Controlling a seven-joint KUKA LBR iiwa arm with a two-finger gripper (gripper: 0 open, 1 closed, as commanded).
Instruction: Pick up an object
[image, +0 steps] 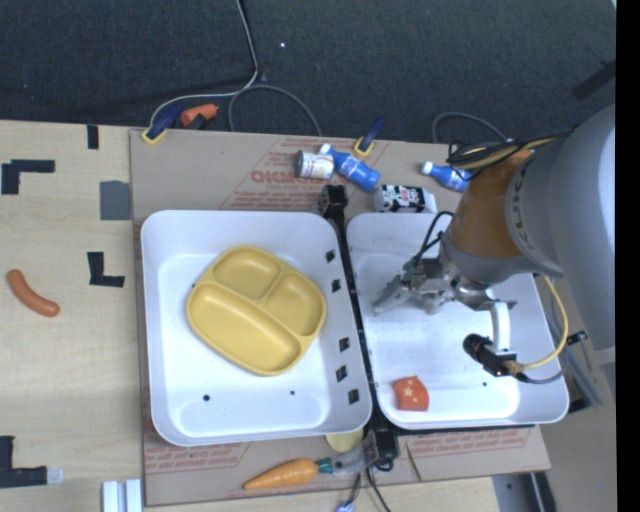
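Two shallow white bins sit side by side on the counter (60, 220); the left bin (160, 300) holds a yellow divided plate (257, 310). Over the right bin (540, 400), the hand (400, 290) hangs with fingers spread apart and nothing between them. A small red-orange block (411, 393) lies near that bin's front edge, well apart from the hand.

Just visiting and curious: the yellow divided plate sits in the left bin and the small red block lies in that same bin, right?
Not quite. The yellow divided plate does sit in the left bin, but the small red block lies in the right bin, near its front edge. The camera view shows this.
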